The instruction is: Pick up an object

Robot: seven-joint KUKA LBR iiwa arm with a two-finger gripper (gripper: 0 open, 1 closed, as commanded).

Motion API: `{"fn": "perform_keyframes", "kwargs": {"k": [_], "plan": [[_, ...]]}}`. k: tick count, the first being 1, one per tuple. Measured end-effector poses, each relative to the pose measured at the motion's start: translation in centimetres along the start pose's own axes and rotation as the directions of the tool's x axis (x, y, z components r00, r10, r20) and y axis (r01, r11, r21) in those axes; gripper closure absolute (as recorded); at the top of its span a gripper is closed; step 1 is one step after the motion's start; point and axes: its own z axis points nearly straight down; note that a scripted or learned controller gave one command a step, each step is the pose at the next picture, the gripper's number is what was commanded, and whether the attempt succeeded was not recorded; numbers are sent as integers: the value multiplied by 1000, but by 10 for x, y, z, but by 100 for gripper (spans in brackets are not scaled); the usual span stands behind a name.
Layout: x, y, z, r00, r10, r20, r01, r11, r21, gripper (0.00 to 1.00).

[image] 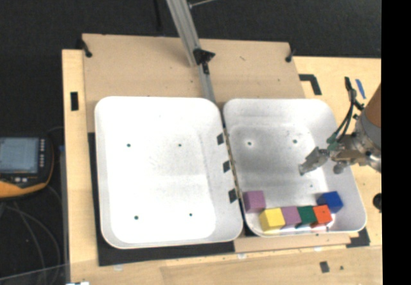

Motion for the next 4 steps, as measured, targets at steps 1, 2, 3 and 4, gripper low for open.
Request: {"fn": "perform_keyframes", "kwargs": {"k": [1, 2, 3, 4], "plan": [[-1, 1, -11, 1000, 1, 2, -1, 1000, -4, 100], [82, -3, -40, 1000, -20, -3, 20, 1000, -2, 100], [159, -5, -21, 1000, -18, -4, 18, 1000, 4, 100], [227, 8, -33, 1000, -19, -4, 19, 1000, 2, 100]]}}
